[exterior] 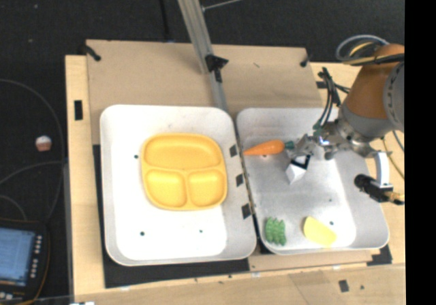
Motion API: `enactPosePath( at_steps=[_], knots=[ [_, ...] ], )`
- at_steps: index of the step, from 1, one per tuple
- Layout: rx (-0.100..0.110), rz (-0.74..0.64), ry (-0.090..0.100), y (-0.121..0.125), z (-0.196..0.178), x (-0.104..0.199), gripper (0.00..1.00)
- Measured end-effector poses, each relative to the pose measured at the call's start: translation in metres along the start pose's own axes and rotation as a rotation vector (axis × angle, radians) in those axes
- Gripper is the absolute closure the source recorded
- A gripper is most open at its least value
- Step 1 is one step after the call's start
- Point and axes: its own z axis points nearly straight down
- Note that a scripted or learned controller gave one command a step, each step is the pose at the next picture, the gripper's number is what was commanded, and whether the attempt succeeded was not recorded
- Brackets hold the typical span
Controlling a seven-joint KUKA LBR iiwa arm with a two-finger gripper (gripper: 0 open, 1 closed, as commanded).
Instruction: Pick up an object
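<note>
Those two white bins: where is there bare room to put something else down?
The left bin has a bare strip along its near edge, in front of the yellow plate. In the right bin, the middle floor is open between the green toy, the yellow piece and the gripper. It is crowded by the carrot and gripper.

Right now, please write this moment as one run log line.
stage: reaching | gripper: over right bin, beside carrot | holding: cannot tell | broccoli, lemon: near front edge | yellow plate: left bin
</note>
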Motion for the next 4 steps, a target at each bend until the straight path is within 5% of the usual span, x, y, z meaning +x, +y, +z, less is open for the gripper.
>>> enactPosePath(
  at_steps=[1, 3, 4],
  knots=[
    [-0.004, 0.003, -0.005, 0.001, -0.011, -0.004, 1.0],
    [0.016, 0.001, 0.004, -0.005, -0.079, -0.006, 1.0],
    [0.018, -0.004, 0.006, -0.006, -0.082, 0.049, 1.0]
  ],
)
